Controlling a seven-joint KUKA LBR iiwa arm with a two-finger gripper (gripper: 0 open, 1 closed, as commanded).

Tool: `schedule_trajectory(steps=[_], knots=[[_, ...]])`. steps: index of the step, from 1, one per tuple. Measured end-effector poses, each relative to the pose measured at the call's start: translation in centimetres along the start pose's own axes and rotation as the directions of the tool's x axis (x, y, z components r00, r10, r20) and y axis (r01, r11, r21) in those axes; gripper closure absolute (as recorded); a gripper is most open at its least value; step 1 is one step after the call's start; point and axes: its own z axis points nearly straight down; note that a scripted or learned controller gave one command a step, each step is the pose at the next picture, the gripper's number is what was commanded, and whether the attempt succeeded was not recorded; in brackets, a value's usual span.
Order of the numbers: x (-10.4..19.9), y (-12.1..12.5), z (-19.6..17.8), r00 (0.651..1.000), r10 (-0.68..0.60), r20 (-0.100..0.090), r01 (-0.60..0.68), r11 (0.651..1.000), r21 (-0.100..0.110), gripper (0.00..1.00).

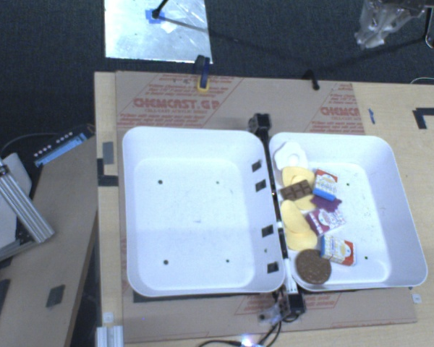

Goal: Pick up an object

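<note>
Well apart, tool at top right, state unclear, toy food pile in right bin

The tool hangs at the top right, well apart from the snacks clustered in the right bin

A single camera hangs above the table and looks down at a slant, far enough off to take in both white bins whole. The left bin and the right bin sit side by side across the middle of the view (their far rims toward the top edge). Dark floor fills the top. At the top right corner a pale, blurred shape, perhaps the end effector, enters.
</note>
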Motion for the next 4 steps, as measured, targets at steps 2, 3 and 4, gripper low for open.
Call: schedule_trajectory(steps=[2, 3, 4], knots=[[13.0, -1.6, 9.0, 1.000, 0.000, -0.001, 0.000, 1.000, 0.015, 1.00], [21.3, 0.1, 1.4, 1.000, -0.002, -0.004, 0.002, 1.000, 0.000, 1.00], [26.0, -3.1, -3.3, 1.000, 0.002, -0.003, -0.002, 1.000, 0.006, 1.00]])
